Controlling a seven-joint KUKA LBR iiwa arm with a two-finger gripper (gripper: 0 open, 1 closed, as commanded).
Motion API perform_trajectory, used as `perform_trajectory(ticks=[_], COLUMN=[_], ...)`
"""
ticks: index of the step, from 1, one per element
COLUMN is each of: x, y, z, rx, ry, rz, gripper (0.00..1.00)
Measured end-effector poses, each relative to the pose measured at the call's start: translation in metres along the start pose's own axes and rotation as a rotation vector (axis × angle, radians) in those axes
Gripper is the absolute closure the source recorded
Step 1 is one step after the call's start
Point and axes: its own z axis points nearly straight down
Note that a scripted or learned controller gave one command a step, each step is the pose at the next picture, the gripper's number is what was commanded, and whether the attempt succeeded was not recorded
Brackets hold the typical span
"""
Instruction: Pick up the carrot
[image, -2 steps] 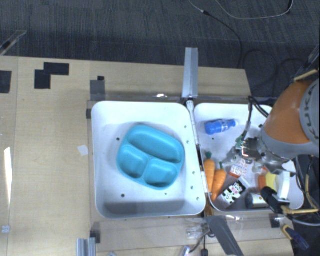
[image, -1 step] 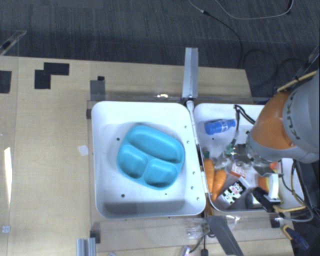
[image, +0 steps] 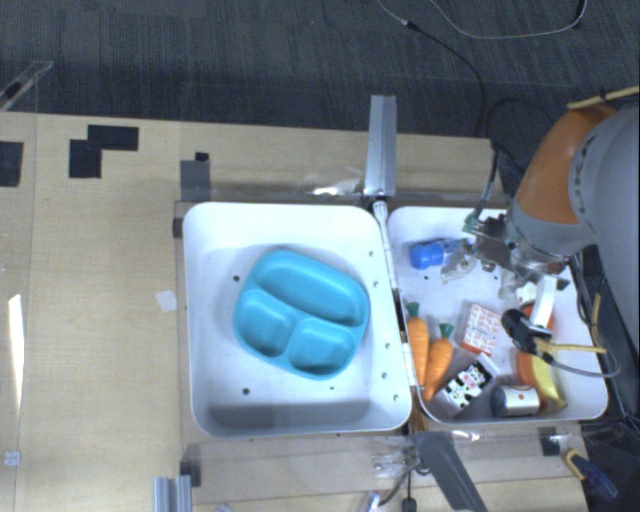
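Two orange carrots with green tops lie side by side at the left front of the right bin (image: 592, 405), one (image: 418, 343) against the dividing wall and the other (image: 439, 362) just to its right. My gripper (image: 462, 258) hangs over the back of the same bin, beside a small blue object (image: 428, 253). It is well behind the carrots and apart from them. The grey arm with its orange band (image: 550, 180) reaches in from the right.
The right bin also holds an orange-and-white checkered packet (image: 481, 328), a black-and-white toy (image: 466, 385), a silver can (image: 515, 400) and a yellow banana (image: 546, 381). A blue divided plate (image: 300, 312) lies in the left bin (image: 205, 300).
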Motion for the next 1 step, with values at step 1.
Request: perform_trajectory(ticks=[1], x=[-0.0148], y=[-0.0732], z=[0.0595], rx=[0.003], ry=[0.001], rz=[-0.007], gripper=[0.0])
